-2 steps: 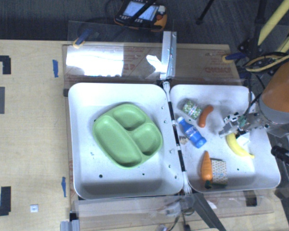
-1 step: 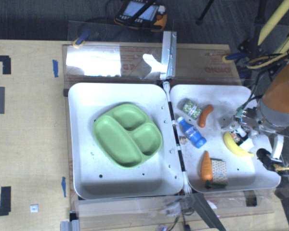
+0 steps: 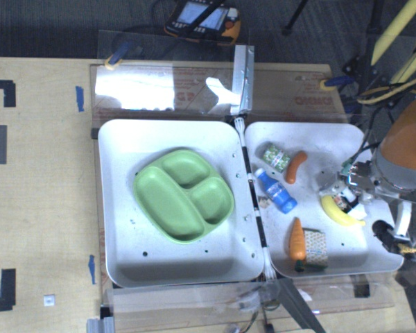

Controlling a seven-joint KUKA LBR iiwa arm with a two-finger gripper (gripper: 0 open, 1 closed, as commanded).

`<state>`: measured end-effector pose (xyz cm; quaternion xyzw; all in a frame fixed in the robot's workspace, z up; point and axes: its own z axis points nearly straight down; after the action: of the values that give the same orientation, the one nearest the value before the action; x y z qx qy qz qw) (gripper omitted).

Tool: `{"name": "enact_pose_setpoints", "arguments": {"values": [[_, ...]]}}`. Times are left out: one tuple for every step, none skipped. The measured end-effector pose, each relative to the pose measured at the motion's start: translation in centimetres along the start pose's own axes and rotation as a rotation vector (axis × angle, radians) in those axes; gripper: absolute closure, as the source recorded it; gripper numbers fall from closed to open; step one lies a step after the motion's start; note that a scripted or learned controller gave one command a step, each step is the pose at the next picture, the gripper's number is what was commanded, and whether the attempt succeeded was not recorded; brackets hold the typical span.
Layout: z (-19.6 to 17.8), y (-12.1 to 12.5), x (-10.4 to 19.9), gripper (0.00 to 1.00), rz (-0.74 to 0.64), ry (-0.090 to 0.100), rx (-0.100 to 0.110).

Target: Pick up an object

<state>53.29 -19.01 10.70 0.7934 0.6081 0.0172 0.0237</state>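
- The end effector sits low over the right side of the right bin, just above a yellow banana; whether it is spread or pressed together cannot be told.
- The banana lies near the bin's right wall, touching or just under the end effector's tip.
- An orange carrot lies near the bin's front edge, beside a patterned packet.
- A blue bottle lies near the divider, with a green can and an orange sausage behind it.
- The left bin holds a green divided plate.
- Both bins rest on the wooden surface.
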Motion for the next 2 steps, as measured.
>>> {"name": "enact_pose_setpoints", "arguments": {"values": [[-0.02,-0.5,-0.1,0.0,-0.018,-0.001,-0.001],[0.04,0.28,-0.71,0.0,-0.162,0.005,0.019]]}}
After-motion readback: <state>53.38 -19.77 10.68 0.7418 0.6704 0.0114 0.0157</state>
